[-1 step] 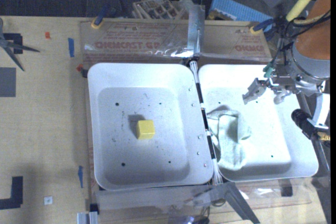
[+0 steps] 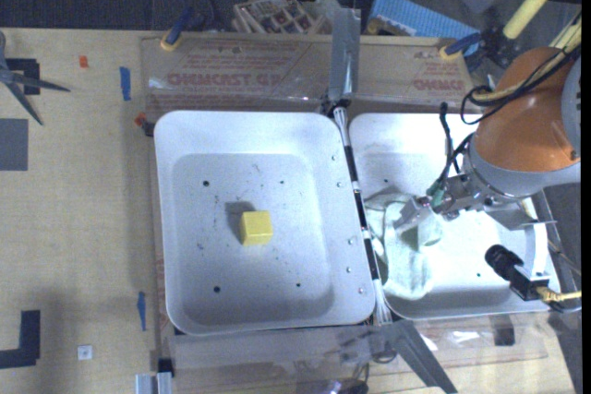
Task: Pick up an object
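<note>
— What have we got to pick? We see a small yellow block (image 2: 257, 227) lying near the middle of the left bin (image 2: 185, 143), alone, well apart from the walls.

— And in the right bin (image 2: 388, 138) there is a pale, crumpled cloth-like thing (image 2: 411, 258) at about 7 o'clock on its floor, close to the divider. We cannot name it more exactly; it is blurred.

— The pincer (image 2: 427, 206) sits just above that pale thing, at its 12 o'clock, with the arm (image 2: 522, 129) reaching in from 3 o'clock. Whether the pincer is apart or together, we cannot tell: it is smeared and small.

— So what worries us?

— If we go for the soft thing, it may slip or fold out of the grip, since limp material gives little to clamp. It also lies near the bin wall, so we might strike the rim coming down.

— And the block?

— Well apart, across the divider at 9 o'clock on the tabletop (image 2: 65, 198); crossing low could catch that edge.
</note>
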Robot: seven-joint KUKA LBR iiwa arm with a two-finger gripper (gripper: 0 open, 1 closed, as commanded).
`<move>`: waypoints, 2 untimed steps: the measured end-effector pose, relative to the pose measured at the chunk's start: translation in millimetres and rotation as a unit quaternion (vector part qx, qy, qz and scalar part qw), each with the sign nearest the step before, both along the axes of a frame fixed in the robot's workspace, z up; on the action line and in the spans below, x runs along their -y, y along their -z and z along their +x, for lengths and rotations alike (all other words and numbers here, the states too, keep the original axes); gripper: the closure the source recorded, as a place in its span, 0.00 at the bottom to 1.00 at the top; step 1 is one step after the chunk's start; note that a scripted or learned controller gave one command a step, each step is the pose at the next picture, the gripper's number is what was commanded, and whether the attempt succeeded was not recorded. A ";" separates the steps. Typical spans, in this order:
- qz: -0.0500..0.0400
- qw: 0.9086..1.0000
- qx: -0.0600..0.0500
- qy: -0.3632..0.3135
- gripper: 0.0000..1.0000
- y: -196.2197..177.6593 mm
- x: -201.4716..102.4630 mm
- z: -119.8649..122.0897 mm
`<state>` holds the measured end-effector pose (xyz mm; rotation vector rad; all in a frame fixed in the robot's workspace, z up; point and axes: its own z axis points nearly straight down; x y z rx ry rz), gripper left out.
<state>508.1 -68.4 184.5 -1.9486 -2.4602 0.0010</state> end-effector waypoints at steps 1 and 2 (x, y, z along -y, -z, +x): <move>-0.001 1.000 0.004 -0.021 0.00 38.1 34.5 33.9; -0.002 1.000 0.006 -0.019 1.00 27.8 36.7 34.6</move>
